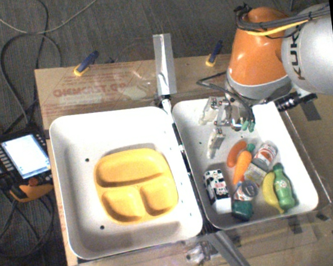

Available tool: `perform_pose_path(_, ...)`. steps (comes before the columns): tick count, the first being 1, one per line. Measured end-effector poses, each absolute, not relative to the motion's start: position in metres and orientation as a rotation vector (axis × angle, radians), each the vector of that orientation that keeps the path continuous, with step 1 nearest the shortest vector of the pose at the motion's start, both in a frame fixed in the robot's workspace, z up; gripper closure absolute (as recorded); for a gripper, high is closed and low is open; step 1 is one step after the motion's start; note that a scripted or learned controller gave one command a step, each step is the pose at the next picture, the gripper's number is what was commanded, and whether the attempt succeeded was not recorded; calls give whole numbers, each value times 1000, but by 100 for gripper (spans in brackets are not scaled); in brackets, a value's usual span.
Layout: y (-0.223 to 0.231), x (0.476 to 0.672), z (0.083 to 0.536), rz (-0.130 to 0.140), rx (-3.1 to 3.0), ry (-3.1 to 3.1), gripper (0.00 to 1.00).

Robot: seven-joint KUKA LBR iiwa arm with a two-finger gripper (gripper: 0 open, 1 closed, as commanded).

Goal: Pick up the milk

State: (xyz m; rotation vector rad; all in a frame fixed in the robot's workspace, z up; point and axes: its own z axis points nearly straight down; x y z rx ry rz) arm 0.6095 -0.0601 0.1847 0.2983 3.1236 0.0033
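The pincer (219, 129) hangs over the upper left part of the right bin (302, 169), below the arm's orange band (257, 47) and grey wrist. Its fingers (214, 144) are spread apart with nothing between them; it is released and grasps no item. The milk (217, 188), a small carton with black-and-white cow patches, lies on the floor of the same bin near its left wall, below the pincer and apart from it. Just right of the milk a carrot (240, 160) lies at a slant, its tip toward the carton. Beside the carrot sits a can (263, 157) with a red and white label, and below it a dark green container (243, 203) close to the carton's lower right corner. A yellow banana (271, 193) and a green bottle (284, 188) lie side by side toward the bin's lower right corner. The left bin (82, 231) holds a yellow compartment tray (136, 184) near its middle. Both bins rest on the desk (99, 86), whose brown top carries two blue-and-yellow clamps (85, 63) at the far edge. A handheld pendant (19, 158) with a lit screen lies on the floor left of the desk, among cables.
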Motion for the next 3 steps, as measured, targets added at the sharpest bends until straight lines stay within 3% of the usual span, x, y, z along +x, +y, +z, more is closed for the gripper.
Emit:
perform_pose_path(1,-40,554,272,2,-251,3127,0)
perform_pose_path(2,48,555,183,5,-345,3122,0)
perform_pose_path(3,42,536,332,0,-289,3126,0)
